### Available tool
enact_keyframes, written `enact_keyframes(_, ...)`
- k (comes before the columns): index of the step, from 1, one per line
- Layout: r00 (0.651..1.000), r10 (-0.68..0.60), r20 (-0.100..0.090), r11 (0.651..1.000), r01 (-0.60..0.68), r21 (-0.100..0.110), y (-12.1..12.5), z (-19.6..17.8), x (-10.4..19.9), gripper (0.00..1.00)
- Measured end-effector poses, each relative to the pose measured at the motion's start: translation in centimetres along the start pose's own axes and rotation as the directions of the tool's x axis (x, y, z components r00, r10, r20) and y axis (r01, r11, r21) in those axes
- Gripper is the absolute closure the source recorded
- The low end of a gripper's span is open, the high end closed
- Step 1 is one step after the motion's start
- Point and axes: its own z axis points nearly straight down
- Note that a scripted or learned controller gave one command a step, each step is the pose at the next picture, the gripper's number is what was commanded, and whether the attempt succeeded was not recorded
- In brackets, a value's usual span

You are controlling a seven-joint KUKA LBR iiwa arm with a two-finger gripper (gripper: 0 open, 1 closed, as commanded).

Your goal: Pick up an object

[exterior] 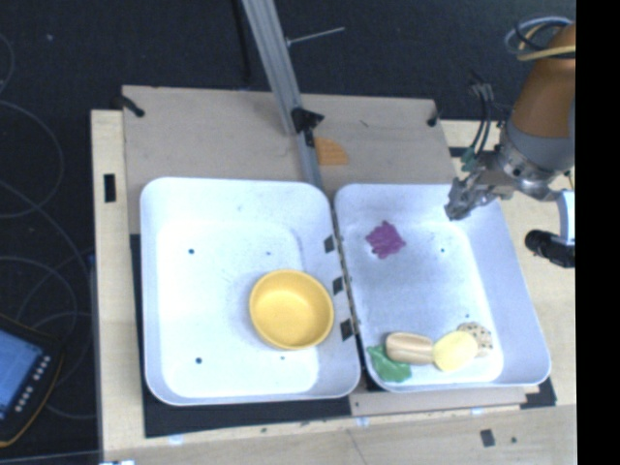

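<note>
Starting at your near edge, a cluster is lying in the right bin (pixel 504 260) at about 6 o'clock of that bin: a green scrap (pixel 386 364), a tan roll (pixel 409 347) with its long axis running 9 to 3, a yellow lump (pixel 453 353) touching the roll's 3 o'clock end, and a speckled piece (pixel 477 334) just behind the lump. A yellow bowl (pixel 291 309) is sitting in the left bin (pixel 174 260), toward its 5 o'clock side.

Farther up, the purple piece (pixel 385 239) is lying alone near the right bin's 11 o'clock part, well apart from the cluster.

Farthest, the gripper (pixel 458 206) is hanging over the right bin's 1 o'clock corner; you cannot tell whether it is spread or closed, and nothing is showing in it.

The move is turning on this: the purple piece is lying at about 8 o'clock from the gripper, nearer than anything else, with bare floor all round it. It looks your likeliest pick. The cluster is lying at 6 o'clock from the gripper, and far.
</note>
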Motion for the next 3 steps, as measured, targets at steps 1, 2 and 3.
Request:
enact_keyframes(1,1.000,-0.003,-0.002,1.000,0.003,-0.001,-1.7,0.5,4.8,1.00)
enact_keyframes(2,1.000,-0.006,-0.005,1.000,0.006,-0.002,-2.4,-1.0,9.5,1.00)
enact_keyframes(3,1.000,-0.006,-0.004,1.000,0.006,-0.001,-2.9,-0.5,15.2,1.00)
